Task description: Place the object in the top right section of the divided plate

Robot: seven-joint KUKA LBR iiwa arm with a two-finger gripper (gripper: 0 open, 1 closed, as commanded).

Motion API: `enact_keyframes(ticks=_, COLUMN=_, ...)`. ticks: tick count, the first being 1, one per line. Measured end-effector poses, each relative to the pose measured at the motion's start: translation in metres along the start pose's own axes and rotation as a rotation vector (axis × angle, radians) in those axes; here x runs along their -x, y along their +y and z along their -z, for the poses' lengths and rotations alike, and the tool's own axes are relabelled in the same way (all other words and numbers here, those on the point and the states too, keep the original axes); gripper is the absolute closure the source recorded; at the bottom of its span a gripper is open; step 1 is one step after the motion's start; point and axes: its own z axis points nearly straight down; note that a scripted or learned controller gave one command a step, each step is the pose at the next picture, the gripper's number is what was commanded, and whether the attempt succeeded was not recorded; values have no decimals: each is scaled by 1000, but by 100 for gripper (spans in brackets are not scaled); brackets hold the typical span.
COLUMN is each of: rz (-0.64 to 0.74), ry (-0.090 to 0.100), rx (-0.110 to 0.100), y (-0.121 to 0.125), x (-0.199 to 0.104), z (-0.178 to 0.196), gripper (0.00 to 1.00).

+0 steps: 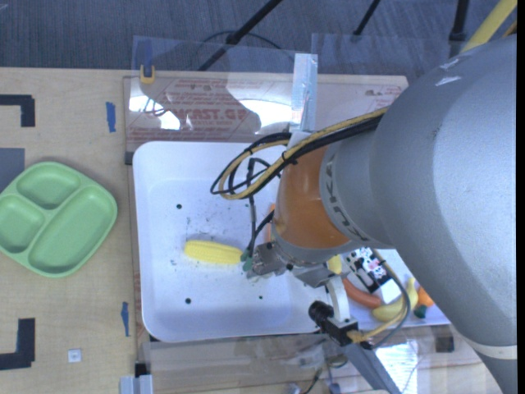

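So the big grey arm with its orange band is hanging low over the left white bin, covering most of the right side of the shot. The pincer sits right at the right-hand tip of a yellow corn cob lying flat on the bin floor; I honestly can't tell how the pincer is set. The green divided plate is way off to the left on the wooden desk, well apart from the corn. Some colourful bits peek out under the arm on the right.
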Motion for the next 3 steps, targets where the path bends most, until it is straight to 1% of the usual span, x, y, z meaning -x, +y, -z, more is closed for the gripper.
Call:
enact_keyframes(ticks=1, rz=111, ry=-5, rx=5, y=43, x=-36, z=-6, gripper=100)
enact_keyframes(ticks=2, rz=315, ry=-2, rx=12, y=17, x=-89, z=-5, gripper=100)
enact_keyframes(ticks=3, rz=353, ry=3, rx=7, y=42, x=-68, z=-6, gripper=100)
